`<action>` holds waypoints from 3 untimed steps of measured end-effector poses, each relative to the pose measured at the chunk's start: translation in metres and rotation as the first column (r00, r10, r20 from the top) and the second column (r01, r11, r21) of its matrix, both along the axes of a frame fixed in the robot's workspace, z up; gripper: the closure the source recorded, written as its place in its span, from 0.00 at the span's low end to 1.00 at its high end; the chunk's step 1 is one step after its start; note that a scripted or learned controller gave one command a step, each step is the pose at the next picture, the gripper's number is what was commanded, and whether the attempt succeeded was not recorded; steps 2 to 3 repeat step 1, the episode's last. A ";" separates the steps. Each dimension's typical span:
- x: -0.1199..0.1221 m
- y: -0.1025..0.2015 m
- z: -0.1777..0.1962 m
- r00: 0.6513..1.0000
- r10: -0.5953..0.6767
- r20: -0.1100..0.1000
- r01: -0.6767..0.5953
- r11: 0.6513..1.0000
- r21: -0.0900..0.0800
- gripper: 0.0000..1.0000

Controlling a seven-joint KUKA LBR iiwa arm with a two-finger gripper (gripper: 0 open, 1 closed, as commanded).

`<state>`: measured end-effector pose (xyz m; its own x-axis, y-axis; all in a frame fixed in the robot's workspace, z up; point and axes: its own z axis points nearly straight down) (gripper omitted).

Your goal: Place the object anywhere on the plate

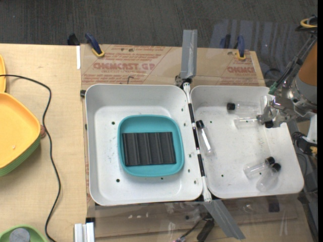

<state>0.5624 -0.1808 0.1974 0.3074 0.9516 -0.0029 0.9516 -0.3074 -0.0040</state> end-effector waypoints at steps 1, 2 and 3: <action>0.000 0.000 0.000 1.000 -0.001 0.000 0.001 1.000 0.000 0.00; 0.000 0.000 0.000 1.000 -0.001 0.000 0.001 1.000 0.000 0.00; 0.000 0.000 0.000 1.000 -0.001 0.000 0.001 1.000 0.000 0.00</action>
